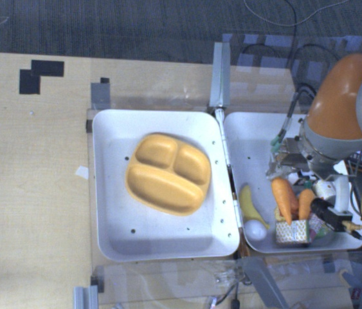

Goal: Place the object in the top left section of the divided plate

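At frame right, arm [348, 108] over right bin [251, 140], grip state unclear; pick step pending: seize carrot [283, 198], then carry to plate [168, 172].

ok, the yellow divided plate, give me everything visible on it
The yellow divided plate is a rounded, glossy, plastic-looking dish with three compartments: two smaller ones along the far side and one long one along the near side, separated by raised ridges. All three look bare. It lies flat, turned slightly askew, roughly in the middle of the left shallow white bin, resting on the bin floor. Nothing else touches it. The food items lie in the other bin.
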{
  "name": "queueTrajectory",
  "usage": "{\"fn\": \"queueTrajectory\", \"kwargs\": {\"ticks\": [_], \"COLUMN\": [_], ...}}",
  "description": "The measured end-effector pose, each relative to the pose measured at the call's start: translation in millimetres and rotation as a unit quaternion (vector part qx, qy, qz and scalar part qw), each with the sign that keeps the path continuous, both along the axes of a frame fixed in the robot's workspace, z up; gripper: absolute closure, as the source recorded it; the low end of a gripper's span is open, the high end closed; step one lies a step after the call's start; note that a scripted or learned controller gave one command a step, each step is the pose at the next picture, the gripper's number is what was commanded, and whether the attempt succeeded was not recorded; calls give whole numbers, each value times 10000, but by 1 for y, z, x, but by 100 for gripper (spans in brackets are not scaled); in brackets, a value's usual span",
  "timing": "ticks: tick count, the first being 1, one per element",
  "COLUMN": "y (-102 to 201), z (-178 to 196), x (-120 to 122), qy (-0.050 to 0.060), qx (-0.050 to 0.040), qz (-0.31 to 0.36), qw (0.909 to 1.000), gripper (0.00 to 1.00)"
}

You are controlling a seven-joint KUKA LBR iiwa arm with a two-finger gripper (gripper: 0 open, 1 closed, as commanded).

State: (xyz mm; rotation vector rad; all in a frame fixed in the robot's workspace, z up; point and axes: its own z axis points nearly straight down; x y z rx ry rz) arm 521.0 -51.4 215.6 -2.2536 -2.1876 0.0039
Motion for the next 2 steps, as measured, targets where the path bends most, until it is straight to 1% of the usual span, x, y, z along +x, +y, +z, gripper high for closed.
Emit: {"fn": "queueTrajectory", "kwargs": {"ticks": [1, 2], "y": [89, 147], "z": [-35, 4], "x": [3, 62], "qy": [7, -2], "qx": [4, 4], "qz": [481, 1086], "qw": [9988, 9941], "gripper": [100, 100]}}
